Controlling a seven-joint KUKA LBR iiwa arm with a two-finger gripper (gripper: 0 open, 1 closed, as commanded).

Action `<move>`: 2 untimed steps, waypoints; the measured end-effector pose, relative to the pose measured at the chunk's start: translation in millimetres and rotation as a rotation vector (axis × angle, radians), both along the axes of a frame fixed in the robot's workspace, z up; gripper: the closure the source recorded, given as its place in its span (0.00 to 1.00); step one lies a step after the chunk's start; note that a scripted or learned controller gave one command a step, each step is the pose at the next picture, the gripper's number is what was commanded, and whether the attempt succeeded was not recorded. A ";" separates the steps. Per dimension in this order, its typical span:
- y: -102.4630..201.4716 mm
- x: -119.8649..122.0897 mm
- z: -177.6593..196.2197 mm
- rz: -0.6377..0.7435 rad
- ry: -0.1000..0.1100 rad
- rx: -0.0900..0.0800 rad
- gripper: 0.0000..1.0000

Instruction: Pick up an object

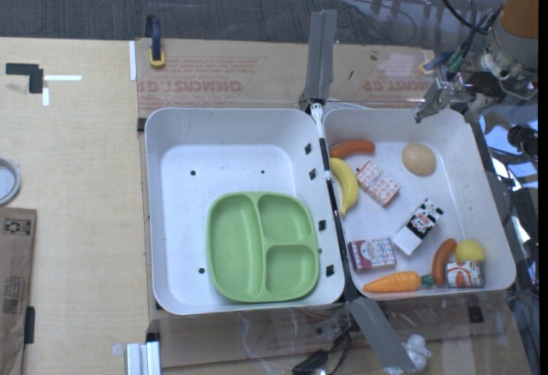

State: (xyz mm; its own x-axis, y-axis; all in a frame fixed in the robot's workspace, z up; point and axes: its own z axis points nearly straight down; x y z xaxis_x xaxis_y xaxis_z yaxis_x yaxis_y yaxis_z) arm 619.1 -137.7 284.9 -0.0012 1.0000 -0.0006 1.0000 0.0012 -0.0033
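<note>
Gripper (438,96) hovers above the far rim of the right bin (501,228), gripping nothing; how wide it stands I cannot tell. Nearest candidate is the egg (419,158), just below it inside that bin. Its round, smooth shell would likely roll or squirt sideways if the descent lands off-centre, and the bin's rim close by could catch the claw.

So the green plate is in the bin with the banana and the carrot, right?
Not quite. The camera view shows the green plate lying by itself in the left bin. The banana and the carrot are in the right bin, together with the other toy food.
</note>
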 end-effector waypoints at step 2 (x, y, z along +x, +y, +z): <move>26.6 -21.1 -194.6 0.217 -0.001 0.001 0.00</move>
